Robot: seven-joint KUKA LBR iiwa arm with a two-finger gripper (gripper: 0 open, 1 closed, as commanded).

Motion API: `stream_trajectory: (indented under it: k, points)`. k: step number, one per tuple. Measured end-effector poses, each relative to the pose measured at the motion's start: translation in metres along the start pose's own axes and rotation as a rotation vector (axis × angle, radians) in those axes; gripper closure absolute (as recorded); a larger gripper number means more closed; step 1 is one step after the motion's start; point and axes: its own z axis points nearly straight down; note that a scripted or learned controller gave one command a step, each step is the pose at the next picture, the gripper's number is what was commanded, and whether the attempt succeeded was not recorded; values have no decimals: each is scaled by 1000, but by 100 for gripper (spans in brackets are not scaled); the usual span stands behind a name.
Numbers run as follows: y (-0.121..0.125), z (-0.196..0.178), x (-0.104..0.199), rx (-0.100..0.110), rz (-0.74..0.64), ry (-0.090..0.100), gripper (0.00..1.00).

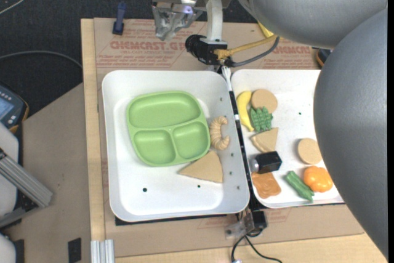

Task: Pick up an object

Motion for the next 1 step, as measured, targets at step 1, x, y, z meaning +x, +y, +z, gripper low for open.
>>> stream_trajectory:
  k: [1]
  points:
    - [-14,108,0,27,0,-6,100]
